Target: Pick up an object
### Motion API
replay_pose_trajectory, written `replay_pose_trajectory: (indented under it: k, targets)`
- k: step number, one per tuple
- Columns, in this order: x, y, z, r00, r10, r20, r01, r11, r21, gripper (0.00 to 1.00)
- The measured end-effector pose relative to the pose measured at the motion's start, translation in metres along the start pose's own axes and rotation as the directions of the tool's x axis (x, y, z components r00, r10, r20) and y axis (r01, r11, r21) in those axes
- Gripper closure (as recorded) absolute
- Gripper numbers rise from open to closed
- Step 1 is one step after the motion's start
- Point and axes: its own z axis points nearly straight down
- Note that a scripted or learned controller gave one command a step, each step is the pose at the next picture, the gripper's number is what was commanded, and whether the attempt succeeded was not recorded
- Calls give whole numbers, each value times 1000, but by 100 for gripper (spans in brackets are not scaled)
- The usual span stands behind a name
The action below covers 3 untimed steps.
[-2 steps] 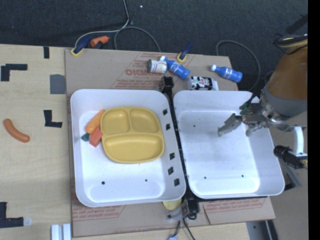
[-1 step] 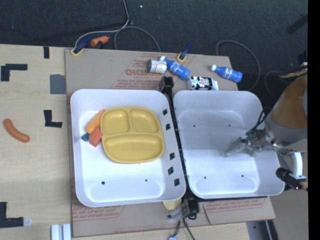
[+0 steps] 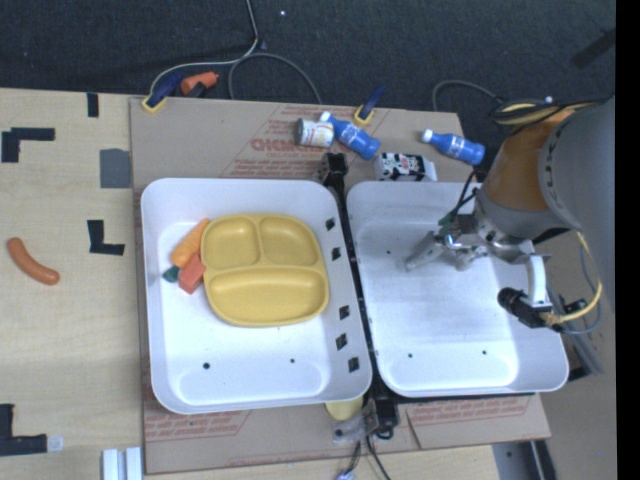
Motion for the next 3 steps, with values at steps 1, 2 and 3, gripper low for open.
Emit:
replay_pose_trajectory:
  k: [1,2,3]
  targets:
    - [65,-39,-1,1000,3,0,-3,1000,0,0]
    - [71,34,0,1000,4,-2,-4,1000,0,0]
    - [70,73,1,1000,4,-1,-4,1000,9,0]
